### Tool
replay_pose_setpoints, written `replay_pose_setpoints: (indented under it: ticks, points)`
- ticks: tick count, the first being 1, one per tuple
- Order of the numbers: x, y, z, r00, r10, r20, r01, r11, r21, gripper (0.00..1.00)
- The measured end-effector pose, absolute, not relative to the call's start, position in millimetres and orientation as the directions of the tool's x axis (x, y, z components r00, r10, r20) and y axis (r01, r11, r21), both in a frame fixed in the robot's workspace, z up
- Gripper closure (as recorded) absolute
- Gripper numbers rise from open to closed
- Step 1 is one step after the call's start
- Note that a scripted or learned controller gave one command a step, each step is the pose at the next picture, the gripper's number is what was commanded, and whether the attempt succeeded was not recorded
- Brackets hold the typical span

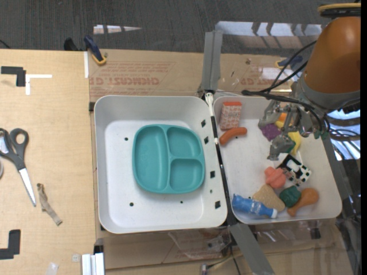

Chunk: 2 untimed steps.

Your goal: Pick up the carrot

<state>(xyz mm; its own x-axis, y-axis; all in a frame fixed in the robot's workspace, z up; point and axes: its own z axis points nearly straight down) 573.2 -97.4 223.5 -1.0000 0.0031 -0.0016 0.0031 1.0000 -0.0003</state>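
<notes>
Gripper (281, 145) hangs over the far-right part of the right bin (327, 213), below the grey arm with its orange band (339, 53); its fingers point down toward the bin floor, but whether they are spread or closed cannot be told from this angle, and nothing is seen between them. Carrot (233, 134), an orange elongated piece, lies on the bin floor toward the far-left corner, just near of a pink carton (231, 114) and well left of the gripper; it touches neither. Purple item (269, 130) and yellow item (293, 137) sit close beside the gripper. Toward the near side of the same bin lie a black-and-white die (296, 169), a pink-orange piece (275, 177), a green piece (290, 196), a tan wedge (269, 197), a brown drumstick shape (304, 200) and a blue bottle (253, 207). Left bin (109, 171) holds a teal divided plate (170, 158). Scissors (17, 159) rest on the wooden bench (46, 222) at far left.
</notes>
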Motion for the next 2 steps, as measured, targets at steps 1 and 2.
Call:
replay_pose_setpoints:
  ticks: [1,2]
  points:
    - [640.7,-142.2,93.7,-0.986,0.166,-0.006,0.166,0.986,0.000,0.00]
    - [640.8,-141.8,93.5,-0.986,0.166,-0.006,0.166,0.986,0.000,0.00]
